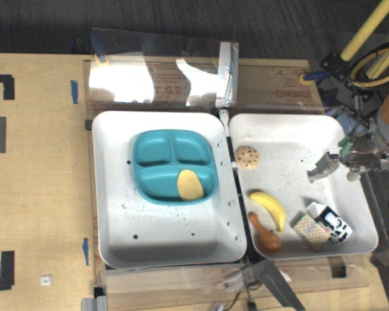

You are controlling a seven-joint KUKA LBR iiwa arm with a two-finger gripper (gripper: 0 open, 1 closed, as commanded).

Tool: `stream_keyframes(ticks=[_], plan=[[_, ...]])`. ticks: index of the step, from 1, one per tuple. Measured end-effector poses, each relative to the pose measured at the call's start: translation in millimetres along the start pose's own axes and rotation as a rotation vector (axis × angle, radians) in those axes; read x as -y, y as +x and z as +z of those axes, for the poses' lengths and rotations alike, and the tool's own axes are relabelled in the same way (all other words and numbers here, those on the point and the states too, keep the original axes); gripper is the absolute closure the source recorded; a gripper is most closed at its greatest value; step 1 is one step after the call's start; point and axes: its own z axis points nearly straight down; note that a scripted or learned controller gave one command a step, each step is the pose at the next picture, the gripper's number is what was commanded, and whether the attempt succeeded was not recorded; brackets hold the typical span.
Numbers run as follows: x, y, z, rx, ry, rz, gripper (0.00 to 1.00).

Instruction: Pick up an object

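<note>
The gripper point(325, 165) is hanging over the right side of the right bin point(292, 125), reaching in from the right edge; whether its fingers are spread or closed cannot be told, and nothing is showing between them; the banana point(270, 208) is lying near the middle of that bin, well apart from the gripper, its near end just beside a brown pear-like piece point(264, 234) at the near wall; a round cookie point(247, 156) is sitting by the far left wall; a small patterned box point(309, 229) and a black-and-white carton point(334, 224) are touching in the near right corner; in the left bin point(117, 193) a teal divided plate point(172, 164) is holding a yellow lemon-like piece point(190, 185) in its near compartment
</note>
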Motion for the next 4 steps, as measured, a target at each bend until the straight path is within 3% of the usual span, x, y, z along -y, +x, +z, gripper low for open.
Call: stream_keyframes(ticks=[1, 2, 3, 4], plan=[[11.8, 90.9, 85.9, -0.002, 0.003, -0.251, 0.0], [14.0, 24.9, 146.5, -0.001, 0.007, -0.274, 0.0], [-14.0, 28.7, 180.9, 0.0, -0.003, -0.196, 0.0], [-9.1, 39.8, 82.2, 0.001, -0.006, -0.085, 0.0]])
